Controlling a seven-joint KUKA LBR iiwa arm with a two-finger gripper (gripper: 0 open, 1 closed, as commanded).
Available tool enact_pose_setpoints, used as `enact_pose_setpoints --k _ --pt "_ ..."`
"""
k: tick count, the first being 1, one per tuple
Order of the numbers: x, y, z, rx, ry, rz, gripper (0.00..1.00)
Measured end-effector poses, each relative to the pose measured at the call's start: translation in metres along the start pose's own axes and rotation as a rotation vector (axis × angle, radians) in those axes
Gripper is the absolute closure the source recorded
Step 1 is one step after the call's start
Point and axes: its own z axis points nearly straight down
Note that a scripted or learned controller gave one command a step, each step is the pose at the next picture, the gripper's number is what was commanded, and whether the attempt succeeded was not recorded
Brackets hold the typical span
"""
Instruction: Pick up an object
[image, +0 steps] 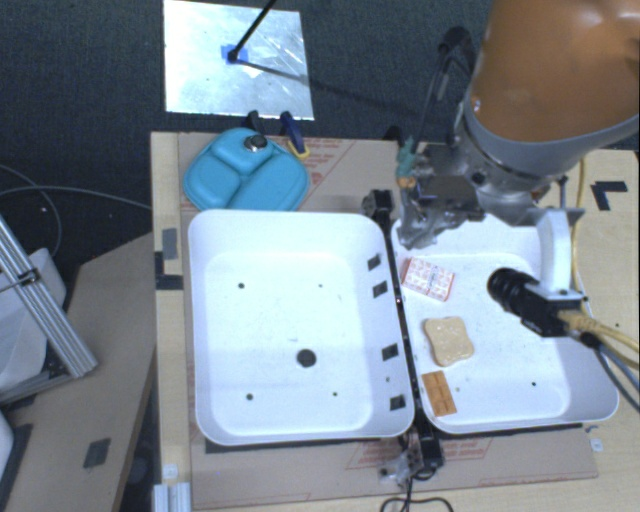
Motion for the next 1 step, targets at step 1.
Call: enact_pose_setpoints --k 1 --pt "0.0536 -0.0010 0.0741 0.011 -0.003 -0.001 1.00"
